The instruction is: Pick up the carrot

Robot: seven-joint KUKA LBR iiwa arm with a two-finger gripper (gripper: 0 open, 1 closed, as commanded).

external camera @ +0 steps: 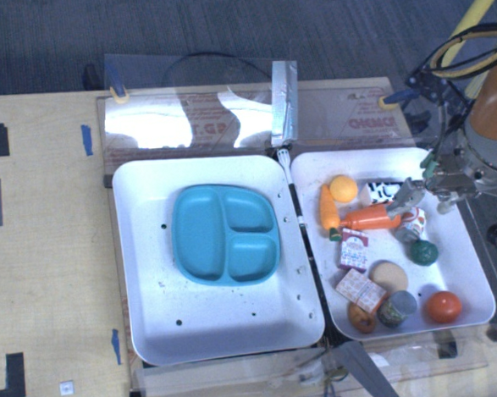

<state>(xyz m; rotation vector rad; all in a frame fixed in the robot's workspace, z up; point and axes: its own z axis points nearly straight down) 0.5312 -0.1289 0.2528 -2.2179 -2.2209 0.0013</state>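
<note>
The carrot (370,219) is a red-orange stick lying crosswise in the upper middle of the right bin (478,262). Its right end lies against a small white and red pack (416,222). My gripper (425,204) reaches in from the right and hangs low over the bin's upper right part, just right of the carrot's right end. Its fingers stand open, the left fingertip (404,198) right above the carrot's tip. Nothing is held between them.
Around the carrot lie an orange vegetable (328,206), a yellow ball (344,187), a green ball (423,252), a tomato (444,306), small boxes (358,289) and a can (396,308). The left bin (143,269) holds a blue divided plate (225,234).
</note>
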